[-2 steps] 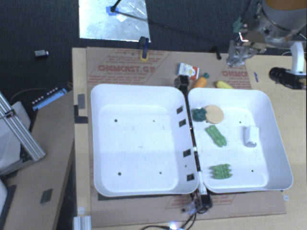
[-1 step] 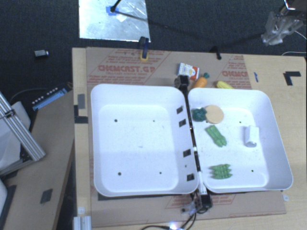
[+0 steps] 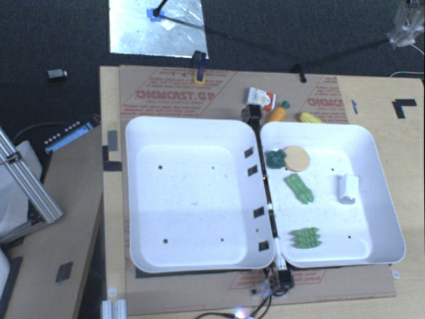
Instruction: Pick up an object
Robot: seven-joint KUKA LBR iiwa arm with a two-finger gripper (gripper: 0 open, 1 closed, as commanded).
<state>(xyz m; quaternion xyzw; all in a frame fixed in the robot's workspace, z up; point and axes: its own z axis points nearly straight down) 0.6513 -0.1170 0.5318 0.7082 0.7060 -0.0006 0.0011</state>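
At the view's upper right corner: blurred pale gripper, over dark carpet, well apart from both bins; whether released or clenched cannot be told.

Surface, down-left of gripper: brown printed cardboard sheet on a pale wooden bench; left shallow white plastic bin, right shallow white plastic bin. Shiny foil square on the carpet, far to the gripper's left.

Contents, right bin, all below and left of gripper:
- round tan disc, touching dark teal lump
- long green knobbly piece
- short white cylinder, nearest under the gripper
- ridged green piece, farthest.
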